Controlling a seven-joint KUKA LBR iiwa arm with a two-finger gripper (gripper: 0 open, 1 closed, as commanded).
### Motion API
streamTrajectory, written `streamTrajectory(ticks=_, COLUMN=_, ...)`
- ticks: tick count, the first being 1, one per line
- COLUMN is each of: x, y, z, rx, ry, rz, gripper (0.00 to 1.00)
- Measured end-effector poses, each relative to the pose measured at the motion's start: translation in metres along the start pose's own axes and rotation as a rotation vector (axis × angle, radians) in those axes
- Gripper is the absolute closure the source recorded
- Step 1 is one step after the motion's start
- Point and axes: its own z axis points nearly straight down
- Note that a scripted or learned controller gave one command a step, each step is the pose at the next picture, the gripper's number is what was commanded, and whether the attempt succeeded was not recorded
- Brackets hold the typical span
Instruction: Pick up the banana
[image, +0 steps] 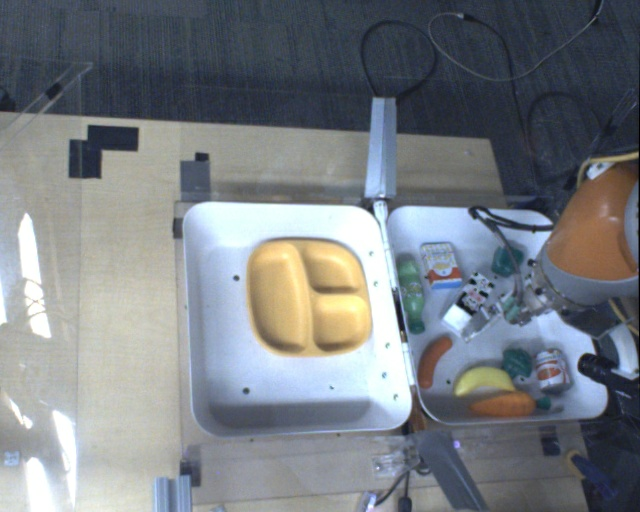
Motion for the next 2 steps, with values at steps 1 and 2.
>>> streamTrajectory(ticks=1, x=0.046, y=-0.013, z=0.037, rx=-0.008, ry=-0.01, rz=-0.425, gripper=0.0)
streamTrajectory(ticks=2, x=0.029, y=0.01, z=0.038, rx=-0.003, ry=-0.001, rz=-0.581, gripper=0.0)
